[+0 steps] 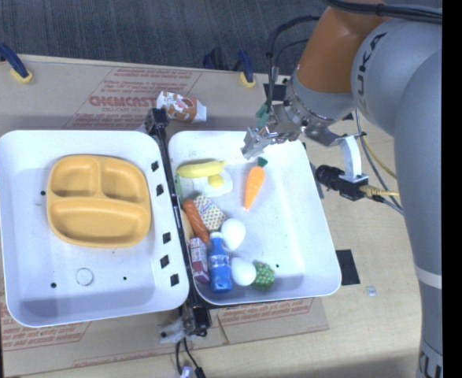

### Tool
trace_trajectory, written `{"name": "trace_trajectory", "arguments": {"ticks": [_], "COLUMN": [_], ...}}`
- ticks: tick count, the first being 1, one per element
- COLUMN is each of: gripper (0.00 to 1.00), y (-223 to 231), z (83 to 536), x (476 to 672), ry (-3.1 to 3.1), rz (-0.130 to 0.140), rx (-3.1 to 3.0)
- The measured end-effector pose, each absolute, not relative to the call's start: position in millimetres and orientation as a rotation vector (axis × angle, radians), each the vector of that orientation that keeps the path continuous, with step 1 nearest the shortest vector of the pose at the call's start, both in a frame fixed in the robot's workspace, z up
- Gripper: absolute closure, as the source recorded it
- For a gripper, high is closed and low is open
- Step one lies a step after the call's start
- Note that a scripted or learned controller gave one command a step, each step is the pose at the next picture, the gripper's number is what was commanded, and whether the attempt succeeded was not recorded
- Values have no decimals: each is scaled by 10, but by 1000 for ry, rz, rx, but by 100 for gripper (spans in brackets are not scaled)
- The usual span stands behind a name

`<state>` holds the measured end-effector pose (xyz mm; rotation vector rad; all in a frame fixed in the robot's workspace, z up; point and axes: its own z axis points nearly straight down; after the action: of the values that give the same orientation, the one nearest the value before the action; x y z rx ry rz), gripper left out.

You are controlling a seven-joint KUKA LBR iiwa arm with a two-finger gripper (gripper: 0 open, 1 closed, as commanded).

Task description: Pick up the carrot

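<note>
**Carrot lies just below the gripper, long axis near vertical in the frame**

Look to the right-hand bin (313, 211), a little above the middle of the frame. The carrot (253, 186) rests there on bare white floor, apart from the clutter packed along the bin's left side. Its green top points up toward the bin's far rim and its orange tip points down and slightly left, so the long axis runs nearly up-and-down in the picture with a small lean.

The gripper (257, 142) hangs just above that green end, over the bin's upper edge, with the arm (372, 61) coming in from the upper right. You cannot tell from this angle how far apart its fingers stand; the metal parts blur together. Nothing is visibly held between them, and the carrot is on the bin floor, so count the pick as not yet made.

What the coming move turns on, in my judgement: the carrot's body sits below the tool in the frame, not under it. You would want the tool shifted toward the lower part of the frame, over the thick orange middle, closing across the short width.

The nearest neighbours are the banana (200, 168) and a white egg (232, 232), both clear of the carrot.
</note>
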<state>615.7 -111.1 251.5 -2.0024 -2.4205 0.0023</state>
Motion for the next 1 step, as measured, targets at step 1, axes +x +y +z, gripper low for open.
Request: {"name": "trace_trajectory", "arguments": {"ticks": [1], "gripper": [0], "y": [-1111], "z": [2511], "x": [6155], "ry": [-2420], "rz": [3], "rx": [-2002]}}
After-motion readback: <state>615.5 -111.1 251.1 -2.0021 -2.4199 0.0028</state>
